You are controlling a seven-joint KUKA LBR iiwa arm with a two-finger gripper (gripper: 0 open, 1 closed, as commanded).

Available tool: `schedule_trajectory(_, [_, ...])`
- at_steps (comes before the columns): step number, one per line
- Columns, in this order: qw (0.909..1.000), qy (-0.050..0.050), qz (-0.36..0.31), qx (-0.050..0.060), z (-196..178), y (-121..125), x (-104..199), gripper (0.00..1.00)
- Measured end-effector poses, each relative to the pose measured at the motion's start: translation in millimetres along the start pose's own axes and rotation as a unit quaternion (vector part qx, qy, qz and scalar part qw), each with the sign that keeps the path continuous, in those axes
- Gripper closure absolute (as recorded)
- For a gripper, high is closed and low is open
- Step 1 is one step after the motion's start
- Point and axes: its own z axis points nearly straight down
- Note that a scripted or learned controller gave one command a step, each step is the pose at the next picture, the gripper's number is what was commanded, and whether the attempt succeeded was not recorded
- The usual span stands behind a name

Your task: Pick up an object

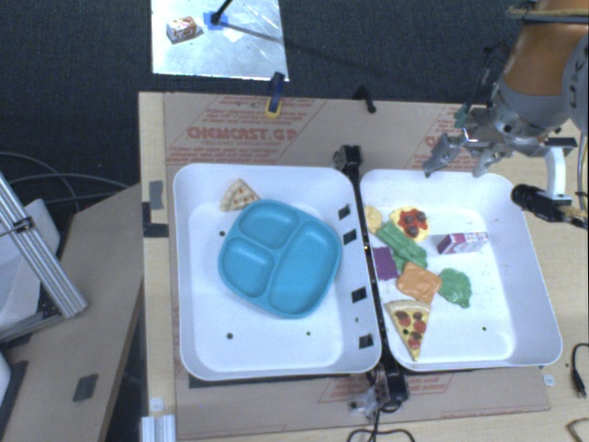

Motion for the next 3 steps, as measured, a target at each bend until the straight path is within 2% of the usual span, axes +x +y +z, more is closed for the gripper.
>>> schedule_trajectory(1, [1.0,0.0,0.002,0.004,107.7,-12.1,-25.7,0.0])
schedule_trajectory(2, [1.0,-0.001,0.003,0.0,29.7,-68.6,-61.7,0.0])
schedule_trajectory(3, [1.0,0.0,-0.005,-0.005,-37.4,-29.0,26.6,0.0])
